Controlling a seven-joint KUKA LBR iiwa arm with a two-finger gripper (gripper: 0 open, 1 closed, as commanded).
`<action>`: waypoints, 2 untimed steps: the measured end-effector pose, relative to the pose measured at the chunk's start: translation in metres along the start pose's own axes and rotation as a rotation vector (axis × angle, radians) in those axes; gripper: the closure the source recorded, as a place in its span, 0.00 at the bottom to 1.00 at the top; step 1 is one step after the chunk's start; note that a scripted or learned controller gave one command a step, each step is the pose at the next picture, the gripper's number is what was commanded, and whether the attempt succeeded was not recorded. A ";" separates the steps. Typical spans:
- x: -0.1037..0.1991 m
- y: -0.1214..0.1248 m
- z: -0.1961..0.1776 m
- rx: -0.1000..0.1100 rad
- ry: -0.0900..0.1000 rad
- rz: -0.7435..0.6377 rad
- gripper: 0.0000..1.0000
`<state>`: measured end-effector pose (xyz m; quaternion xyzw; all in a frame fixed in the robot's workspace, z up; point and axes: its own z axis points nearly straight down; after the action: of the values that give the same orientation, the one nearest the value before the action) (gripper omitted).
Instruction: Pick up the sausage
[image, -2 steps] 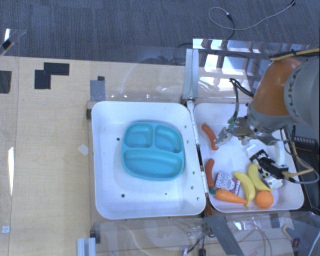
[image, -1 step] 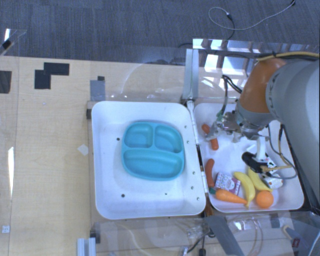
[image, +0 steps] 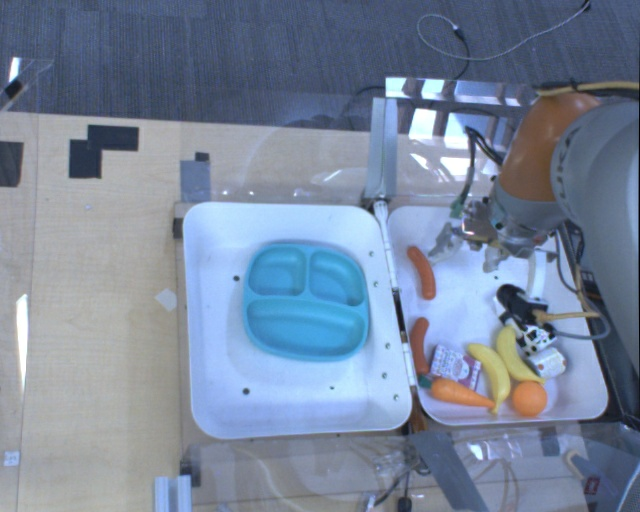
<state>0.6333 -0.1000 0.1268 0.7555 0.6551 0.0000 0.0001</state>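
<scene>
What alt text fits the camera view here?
The claw hangs open over the right bin, holding nothing, right of a sausage. A second sausage, carrot, bananas and orange lie nearer the front; the left bin holds a blue tray.

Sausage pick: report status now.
Hand above right bin, nothing in it. Upper sausage lies just left of it, untouched. Second sausage by the divider. Nothing blocking.

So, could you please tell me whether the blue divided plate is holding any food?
Empty: all three compartments of the blue plate show bare blue, in the left bin.
</scene>
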 end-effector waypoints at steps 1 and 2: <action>0.017 0.005 0.039 -0.006 0.000 0.063 0.00; 0.018 -0.008 -0.057 -0.002 -0.001 -0.107 0.00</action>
<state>0.6283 -0.0813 0.1842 0.7195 0.6945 0.0004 0.0011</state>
